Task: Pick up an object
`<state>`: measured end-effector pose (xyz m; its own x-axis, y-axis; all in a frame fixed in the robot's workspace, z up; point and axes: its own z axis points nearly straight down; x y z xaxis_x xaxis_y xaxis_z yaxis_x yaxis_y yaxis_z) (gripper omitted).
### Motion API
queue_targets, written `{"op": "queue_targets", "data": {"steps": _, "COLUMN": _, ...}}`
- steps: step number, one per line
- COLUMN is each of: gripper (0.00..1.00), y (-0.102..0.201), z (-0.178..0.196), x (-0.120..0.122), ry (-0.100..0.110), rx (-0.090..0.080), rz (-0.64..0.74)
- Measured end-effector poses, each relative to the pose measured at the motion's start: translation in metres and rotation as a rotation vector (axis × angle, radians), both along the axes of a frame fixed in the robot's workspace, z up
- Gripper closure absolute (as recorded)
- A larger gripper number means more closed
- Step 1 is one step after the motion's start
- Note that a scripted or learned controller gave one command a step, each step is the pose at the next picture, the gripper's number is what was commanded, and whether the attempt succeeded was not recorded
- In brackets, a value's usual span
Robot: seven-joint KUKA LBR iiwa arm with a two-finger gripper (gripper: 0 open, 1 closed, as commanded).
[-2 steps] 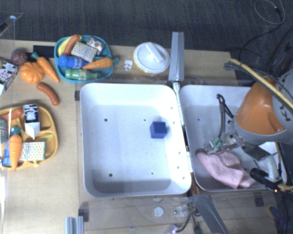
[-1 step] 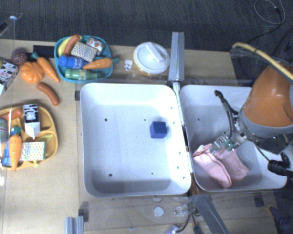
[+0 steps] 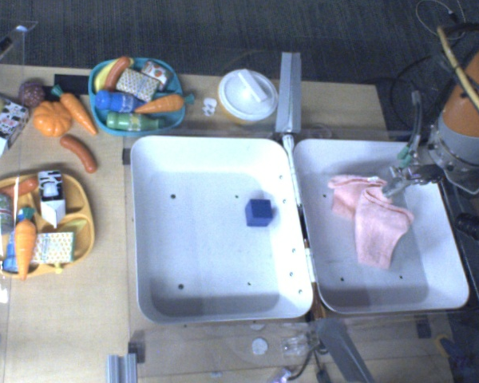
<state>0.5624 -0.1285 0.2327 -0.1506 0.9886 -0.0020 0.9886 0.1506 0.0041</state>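
Block (image 3: 259,212) in left bin (image 3: 156,166) (cloth (image 3: 371,222) in right (image 3: 439,286)).

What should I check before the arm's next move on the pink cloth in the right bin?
1. Target in reach: pink cloth lies in the right bin, gripper at its upper right edge. Ok.
2. Cloth between the fingers: cannot tell, the tips blur into the fabric.
3. Cloth free of the bin walls: it lies on the floor, apart from the rim. Ok.
4. Nothing resting on the cloth: ok.
5. Blue cube out of the way: it sits alone in the left bin. Ok.
6. Lift path: cables hang near the arm at upper right; clearance cannot tell.
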Motion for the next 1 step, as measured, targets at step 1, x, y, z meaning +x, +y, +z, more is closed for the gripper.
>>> {"op": "queue_targets", "data": {"steps": 1, "gripper": 0.0, "y": 0.0002, "z": 0.0, "x": 0.0, "ry": 0.0, "rx": 0.0, "rz": 0.0}}
